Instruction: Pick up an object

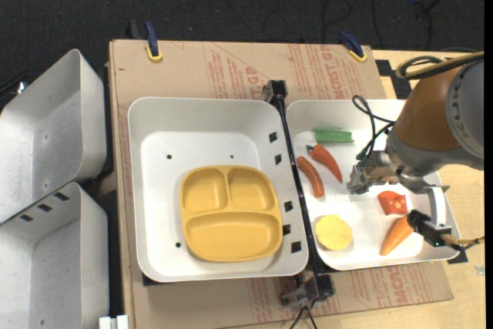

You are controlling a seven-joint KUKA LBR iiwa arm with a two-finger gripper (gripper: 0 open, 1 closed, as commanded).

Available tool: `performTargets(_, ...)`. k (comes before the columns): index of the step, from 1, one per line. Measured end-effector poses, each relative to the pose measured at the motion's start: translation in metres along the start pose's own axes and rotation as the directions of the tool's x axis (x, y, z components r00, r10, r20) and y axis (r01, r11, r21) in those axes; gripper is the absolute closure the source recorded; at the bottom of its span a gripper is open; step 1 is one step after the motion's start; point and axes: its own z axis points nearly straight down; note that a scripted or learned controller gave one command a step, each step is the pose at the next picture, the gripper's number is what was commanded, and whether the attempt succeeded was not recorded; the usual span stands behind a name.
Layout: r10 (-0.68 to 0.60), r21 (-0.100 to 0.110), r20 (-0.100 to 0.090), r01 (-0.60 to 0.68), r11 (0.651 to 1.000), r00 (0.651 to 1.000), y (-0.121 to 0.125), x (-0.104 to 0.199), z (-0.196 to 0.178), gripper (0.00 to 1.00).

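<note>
In the right bin (pixel 362 262): green block (pixel 333 135) at the far side, red chili pepper (pixel 326 160) just below it, sausage (pixel 311 176) beside that near the divider, yellow round piece (pixel 334 233) toward the near edge, small red piece (pixel 393 202) and carrot (pixel 396 235) at the right. Gripper (pixel 363 179) low over the bin's middle, nothing visibly between its fingers; open or closed, cannot tell. In the left bin (pixel 154 158), a yellow divided tray (pixel 229 213). Underneath, a cardboard sheet (pixel 223 69) clamped at the far edge, dark floor with cables (pixel 331 11) behind, white containers (pixel 50 189) at left.
</note>
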Motion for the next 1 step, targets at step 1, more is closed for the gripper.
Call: performTargets(1,-0.005,-0.006,0.002,0.005,1.0,1.0,0.0034,0.0006,-0.0634,1.0)
